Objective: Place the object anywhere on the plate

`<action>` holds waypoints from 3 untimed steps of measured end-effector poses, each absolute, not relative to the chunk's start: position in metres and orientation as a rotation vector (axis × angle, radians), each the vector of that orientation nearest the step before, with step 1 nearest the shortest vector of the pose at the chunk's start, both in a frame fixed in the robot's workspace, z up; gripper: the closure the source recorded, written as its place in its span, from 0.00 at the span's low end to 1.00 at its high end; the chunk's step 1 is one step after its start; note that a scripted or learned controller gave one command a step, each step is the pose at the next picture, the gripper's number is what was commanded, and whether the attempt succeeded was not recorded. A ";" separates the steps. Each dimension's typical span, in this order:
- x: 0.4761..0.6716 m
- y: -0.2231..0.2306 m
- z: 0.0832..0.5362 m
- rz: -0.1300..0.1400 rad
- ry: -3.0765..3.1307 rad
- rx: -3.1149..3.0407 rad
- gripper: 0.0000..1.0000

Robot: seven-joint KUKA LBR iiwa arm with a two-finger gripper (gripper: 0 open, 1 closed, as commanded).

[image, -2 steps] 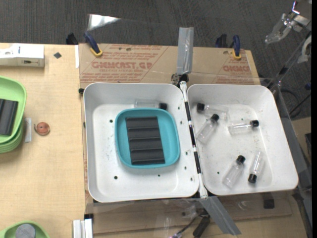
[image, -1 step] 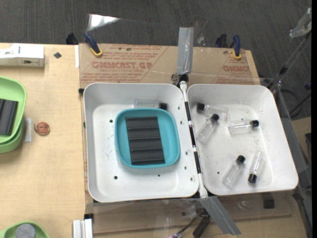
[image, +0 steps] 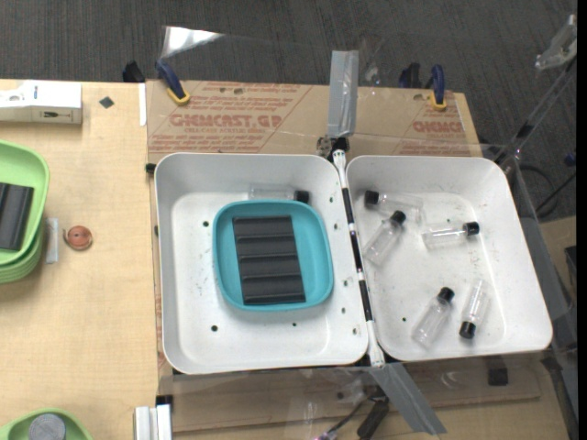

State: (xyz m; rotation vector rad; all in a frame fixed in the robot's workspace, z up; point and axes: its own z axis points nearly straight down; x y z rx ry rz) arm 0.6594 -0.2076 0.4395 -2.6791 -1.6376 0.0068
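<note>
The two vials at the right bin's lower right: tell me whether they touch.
Apart. The camera view shows a strip of white bin floor between the left vial and the right vial.

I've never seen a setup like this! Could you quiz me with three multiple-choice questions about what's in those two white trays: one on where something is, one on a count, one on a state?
1. Where is the square teal plate?
A. left shallow white bin
B. right shallow white bin
C. on the wooden bench

2. How many small clear vials with black caps lie in the right bin?
A. two
B. five
C. nine

3. How do those vials rest?
A. upright
B. stacked
C. lying on their sides

Answers: 1 A, the plate sits in the left bin, holding a black ribbed block. 2 B, five black caps show, one at. 3 C, each lies flat, scattered apart.
</note>
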 end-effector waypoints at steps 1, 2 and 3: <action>0.659 -0.208 0.440 0.007 -1.637 -2.679 0.00; 0.659 -0.208 0.440 0.007 -1.637 -2.679 0.00; 0.659 -0.208 0.440 0.007 -1.637 -2.679 0.00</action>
